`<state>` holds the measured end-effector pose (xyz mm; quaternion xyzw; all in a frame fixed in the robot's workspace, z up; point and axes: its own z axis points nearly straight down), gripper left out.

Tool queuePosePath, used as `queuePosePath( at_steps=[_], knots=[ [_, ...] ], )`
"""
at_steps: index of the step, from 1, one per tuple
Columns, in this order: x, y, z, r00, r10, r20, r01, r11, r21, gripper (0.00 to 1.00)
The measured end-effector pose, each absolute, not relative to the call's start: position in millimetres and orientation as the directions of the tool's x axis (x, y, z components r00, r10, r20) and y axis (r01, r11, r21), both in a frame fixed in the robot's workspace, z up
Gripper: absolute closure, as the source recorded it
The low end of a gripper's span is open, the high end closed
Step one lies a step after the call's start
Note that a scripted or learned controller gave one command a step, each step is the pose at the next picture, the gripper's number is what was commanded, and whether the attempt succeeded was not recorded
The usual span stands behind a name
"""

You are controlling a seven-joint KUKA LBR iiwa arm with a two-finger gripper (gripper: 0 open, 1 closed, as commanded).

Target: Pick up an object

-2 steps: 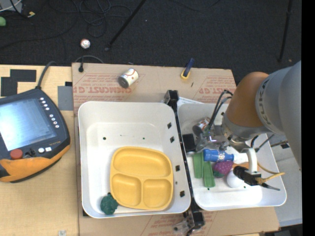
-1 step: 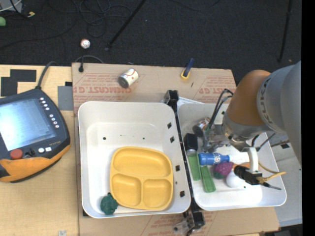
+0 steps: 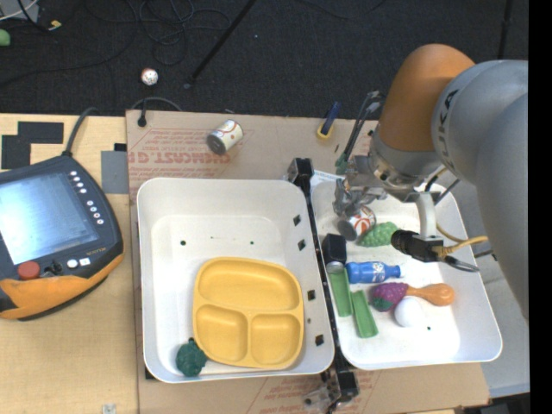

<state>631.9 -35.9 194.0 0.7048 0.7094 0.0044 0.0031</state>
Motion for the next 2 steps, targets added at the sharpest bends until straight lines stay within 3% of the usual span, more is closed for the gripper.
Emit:
queuePosePath(
  at_steps=[1,2],
  knots=[
    [577.1,-81.7,369.8,0.003,1.000,-0.002,1.000,-0.003,0.015,1.00],
    [643.9,-17.9,473.0,-0.007,1.000,0.001,1.000,0.007,0.013,1.00]
  ],
)
